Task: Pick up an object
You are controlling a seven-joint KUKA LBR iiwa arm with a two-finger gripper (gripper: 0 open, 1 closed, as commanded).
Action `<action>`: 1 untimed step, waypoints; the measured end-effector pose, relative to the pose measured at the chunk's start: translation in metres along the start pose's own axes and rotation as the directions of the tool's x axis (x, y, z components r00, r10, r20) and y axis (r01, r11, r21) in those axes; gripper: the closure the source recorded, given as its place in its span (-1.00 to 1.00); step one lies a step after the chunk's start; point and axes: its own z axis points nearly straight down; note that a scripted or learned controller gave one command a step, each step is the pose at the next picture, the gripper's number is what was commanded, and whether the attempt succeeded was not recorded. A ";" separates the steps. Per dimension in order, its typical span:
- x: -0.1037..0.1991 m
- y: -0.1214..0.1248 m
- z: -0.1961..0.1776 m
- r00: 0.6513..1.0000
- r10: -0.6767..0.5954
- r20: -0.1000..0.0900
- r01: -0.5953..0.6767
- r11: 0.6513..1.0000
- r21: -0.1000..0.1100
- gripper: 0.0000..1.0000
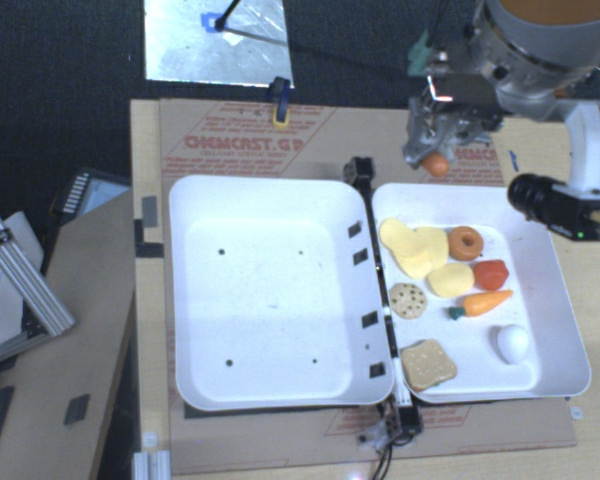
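Raised gripper (432,158) pinches small round orange object (437,165).

Robotics lab: arm (540,28), paired white bins (270,198).

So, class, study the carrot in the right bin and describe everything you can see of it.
The carrot is a small toy-like piece, glossy as plastic, with an orange tapered body and a short dark green stub at its left end. It lies flat on the floor of the right bin, pointing right and slightly upward in the view. Just above it sit a pale yellow piece and a red tomato-like piece, close enough that contact cannot be judged. A white egg lies below it, apart.
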 end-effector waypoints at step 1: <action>0.055 -0.017 0.125 1.000 -0.007 0.002 0.007 1.000 0.010 1.00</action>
